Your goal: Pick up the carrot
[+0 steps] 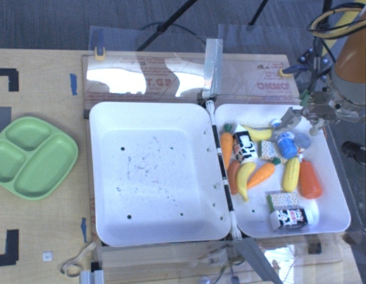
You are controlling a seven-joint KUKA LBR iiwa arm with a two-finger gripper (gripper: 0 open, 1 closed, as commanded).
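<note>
Milk carton [288, 218] sits closest, lying at the front of the right bin [340, 218], and just behind it the carrot [262, 174] lies tilted mid-bin, touching a banana [245, 179]. Another carrot-looking thing [226, 148] runs along the bin's left wall. Around them: orange bottle [310, 180], yellow piece [291, 174], blue blob [286, 145]. End effector [306, 118] hangs over the back right corner, fingers spread, nothing between them. Left bin [153, 114] has scuff marks. Green tray [34, 157] on the tabletop [41, 229], far left
</note>
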